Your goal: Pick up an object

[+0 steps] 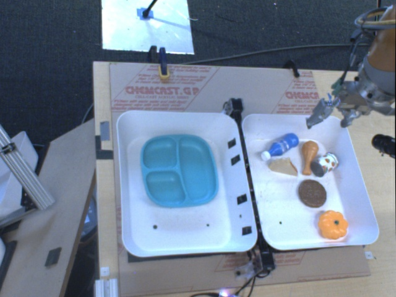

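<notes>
Our fingers (pixel 321 112) stand spread wide with nothing between them, the gripper (pixel 333 111) hovering over the right bin's (pixel 365 184) far rim. We judge this the approach step. The bottle (pixel 281 146) lies nearest, just below; next we must descend and centre over it.

Glossy white plastic bins (pixel 185 243); smooth blue plastic tray (pixel 179 170); matt brown biscuit (pixel 312 193).

Dark carpet floor (pixel 49 42), tan bench (pixel 204 82), silver sheet (pixel 146 17).
</notes>
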Motion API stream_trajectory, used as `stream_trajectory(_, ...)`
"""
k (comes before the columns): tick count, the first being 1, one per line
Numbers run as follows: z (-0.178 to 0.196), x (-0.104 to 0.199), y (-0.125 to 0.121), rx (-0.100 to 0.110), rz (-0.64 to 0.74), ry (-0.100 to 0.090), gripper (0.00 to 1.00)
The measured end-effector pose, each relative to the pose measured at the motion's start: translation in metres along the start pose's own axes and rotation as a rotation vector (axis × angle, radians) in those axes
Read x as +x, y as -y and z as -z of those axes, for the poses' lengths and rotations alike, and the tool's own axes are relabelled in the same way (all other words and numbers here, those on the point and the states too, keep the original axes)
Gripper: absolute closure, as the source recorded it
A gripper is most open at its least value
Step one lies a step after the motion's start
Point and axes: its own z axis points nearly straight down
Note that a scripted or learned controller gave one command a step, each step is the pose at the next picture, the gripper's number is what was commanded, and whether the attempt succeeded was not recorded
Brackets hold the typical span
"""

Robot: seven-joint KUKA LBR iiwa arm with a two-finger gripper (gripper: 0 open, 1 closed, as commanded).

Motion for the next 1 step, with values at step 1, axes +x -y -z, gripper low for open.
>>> stream_trajectory(1, 0.0075, 0.0005, -0.0018, -0.012, 0.002, 0.002, 0.00)
